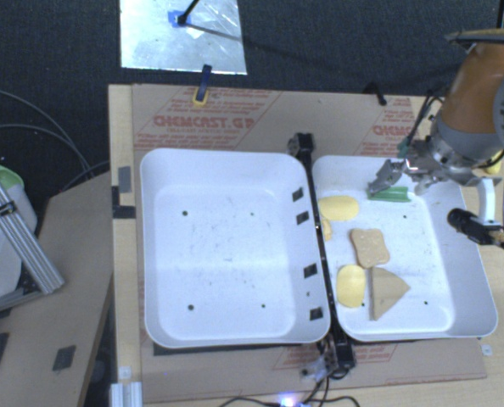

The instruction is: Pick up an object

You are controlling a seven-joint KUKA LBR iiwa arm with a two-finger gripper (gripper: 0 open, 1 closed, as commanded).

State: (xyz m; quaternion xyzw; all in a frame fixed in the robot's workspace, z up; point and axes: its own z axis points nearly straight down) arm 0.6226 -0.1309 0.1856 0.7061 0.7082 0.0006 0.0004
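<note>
- I'm reading this as the approach step of the pick: the arm [481, 100] is reaching in from the right and the pincer [391, 176] is hanging over the far part of the right bin [468, 299].
- The pincer is sitting just at, maybe touching, the green piece [391, 195], which is lying flat near the bin's far wall; I'm not seeing it lifted or clamped, so I'm not counting it as held.
- I can't tell from this slanted view whether the pincer is wide or narrow; the fingertips are blurring into the grey wrist.
- For the next move I'm judging that the pincer needs to straddle the green piece across its short side, drop until the tips are meeting the bin floor, close, then rise straight up.
- The green piece is looking small, thin and elongated, bright green against the white plastic, probably light and easy to nudge aside.
- Other candidates are sharing the right bin: a pale yellow oval [339, 208] near the divider, a tan square slice [370, 247] mid-bin, a second yellow oval [350, 286] and a tan wedge [386, 291] toward the near edge, those last two touching.
- The left bin [163, 172] is sitting beside it on the counter [260, 113].
</note>
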